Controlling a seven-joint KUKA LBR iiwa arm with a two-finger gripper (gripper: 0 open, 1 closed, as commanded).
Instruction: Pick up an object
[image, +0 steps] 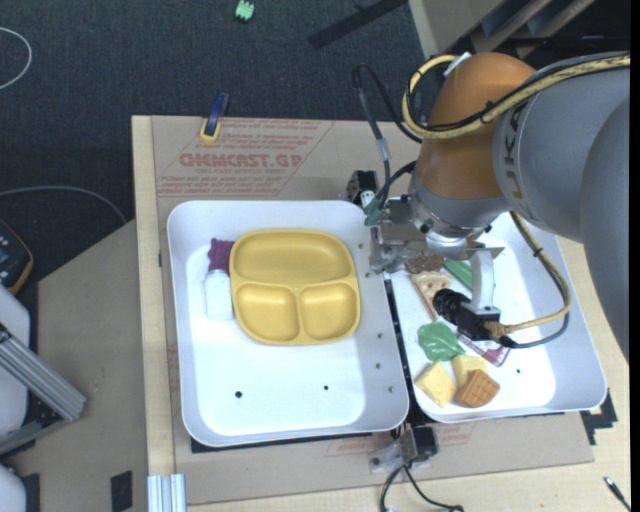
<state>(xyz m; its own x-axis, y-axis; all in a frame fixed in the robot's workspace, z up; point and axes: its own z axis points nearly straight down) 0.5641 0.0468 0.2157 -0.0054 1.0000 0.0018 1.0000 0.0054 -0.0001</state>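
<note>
Arm (520, 130) bent low over the right bin (570, 340), gripper (415, 262) at its upper-left corner, grip unreadable.

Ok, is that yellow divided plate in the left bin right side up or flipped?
Right side up: the yellow plate lies flat in the left bin, its three hollow compartments facing the camera, with nothing in them.

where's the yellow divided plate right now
The yellow divided plate lies in the left bin, toward its back, with a small white bottle against its left edge.
</note>
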